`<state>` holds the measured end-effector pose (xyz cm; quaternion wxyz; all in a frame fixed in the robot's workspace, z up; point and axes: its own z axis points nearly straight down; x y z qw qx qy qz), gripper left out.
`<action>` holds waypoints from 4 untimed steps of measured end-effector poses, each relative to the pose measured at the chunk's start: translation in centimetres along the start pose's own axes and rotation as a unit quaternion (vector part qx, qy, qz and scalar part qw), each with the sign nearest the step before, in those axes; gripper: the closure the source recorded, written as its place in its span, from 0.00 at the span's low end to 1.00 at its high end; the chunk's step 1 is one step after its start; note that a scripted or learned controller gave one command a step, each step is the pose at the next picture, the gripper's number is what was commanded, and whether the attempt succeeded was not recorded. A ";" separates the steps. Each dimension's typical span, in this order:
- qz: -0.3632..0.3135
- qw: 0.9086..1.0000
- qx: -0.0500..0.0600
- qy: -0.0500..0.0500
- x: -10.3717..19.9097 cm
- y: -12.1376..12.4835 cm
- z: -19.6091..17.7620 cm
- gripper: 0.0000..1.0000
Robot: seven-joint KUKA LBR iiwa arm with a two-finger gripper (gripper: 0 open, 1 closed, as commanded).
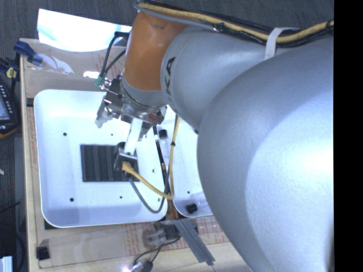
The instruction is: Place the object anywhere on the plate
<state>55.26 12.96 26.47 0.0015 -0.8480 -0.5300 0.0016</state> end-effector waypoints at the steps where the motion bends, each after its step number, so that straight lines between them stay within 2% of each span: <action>1: 0.148 0.989 0.001 0.000 -7.6 -3.7 -2.2 1.00; 2: -0.019 1.000 0.002 -0.002 -5.5 -6.0 11.3 1.00; 3: 0.340 0.941 0.002 -0.002 -3.8 -6.8 17.6 1.00; 4: 0.396 0.918 0.001 0.001 -7.8 -2.9 7.3 1.00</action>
